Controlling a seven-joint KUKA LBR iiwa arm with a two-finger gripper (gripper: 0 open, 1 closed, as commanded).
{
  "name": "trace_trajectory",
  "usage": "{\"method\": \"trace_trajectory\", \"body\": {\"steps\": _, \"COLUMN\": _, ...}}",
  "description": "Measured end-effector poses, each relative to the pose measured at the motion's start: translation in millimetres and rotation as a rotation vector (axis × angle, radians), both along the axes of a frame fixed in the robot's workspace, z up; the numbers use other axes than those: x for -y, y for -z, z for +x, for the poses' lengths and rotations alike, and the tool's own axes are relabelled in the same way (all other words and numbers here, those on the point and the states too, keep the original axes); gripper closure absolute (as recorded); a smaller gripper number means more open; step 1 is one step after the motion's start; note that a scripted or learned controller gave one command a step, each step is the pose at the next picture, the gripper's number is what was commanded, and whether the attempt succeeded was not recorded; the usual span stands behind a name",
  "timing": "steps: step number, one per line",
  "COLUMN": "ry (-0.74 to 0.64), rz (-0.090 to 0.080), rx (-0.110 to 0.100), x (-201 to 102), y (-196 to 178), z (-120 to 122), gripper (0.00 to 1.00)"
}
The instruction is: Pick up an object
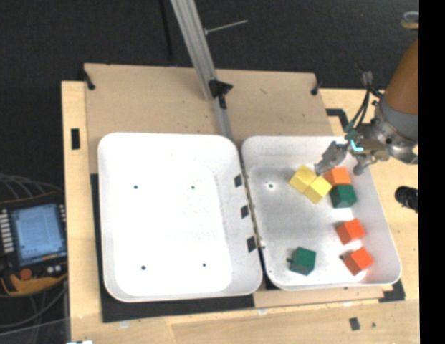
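Nearest the camera, well below the end effector (pixel 344 162), the front edge of the wooden counter (pixel 208 321) carries the two white bins side by side. In the right bin (pixel 279 192), the blocks closest to the viewer are a dark green cube (pixel 302 260), down and to the left of the end effector, and an orange cube (pixel 358 260) almost straight below it, near the bin's front right corner. A second orange cube (pixel 350 230) lies a little farther back, between that corner block and the end effector.

Closer still to the end effector is a tight cluster. A green cube (pixel 343 196) sits just under it, and an orange cube (pixel 340 175) touches that green one's far side, lying directly between the two fingers. The fingers stand apart, one on each side of this orange block, and whether they touch it cannot be told. Just to the left of the end effector, two yellow cubes (pixel 311 184) rest against each other, the nearer one beside the green cube.

The left bin (pixel 168 213) lies well to the left of the end effector, beyond the hinged seam where the bins meet. At the far left, off the counter, a handheld control pendant (pixel 32 235) with a lit screen rests among cables.

Farther back, up and to the left of the end effector, a slanted metal rail (pixel 197 45) rises from the seam. The arm's orange band (pixel 403 81) and grey wrist sit just above and to the right of the end effector.
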State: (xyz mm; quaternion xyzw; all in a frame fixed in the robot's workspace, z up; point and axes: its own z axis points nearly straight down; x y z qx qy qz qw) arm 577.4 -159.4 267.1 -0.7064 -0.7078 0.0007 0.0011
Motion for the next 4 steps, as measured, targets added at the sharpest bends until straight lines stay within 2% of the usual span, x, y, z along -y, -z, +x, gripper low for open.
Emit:
{"method": "trace_trajectory", "body": {"steps": 1, "ry": 0.0, "rz": -0.001, "rx": 0.004, "x": 0, "y": -2, "z": 1, "gripper": 0.0}}
{"method": "trace_trajectory", "body": {"steps": 4, "ry": 0.004, "rz": -0.002, "rx": -0.001, "x": 11, "y": 126, "z": -5, "gripper": 0.0}}
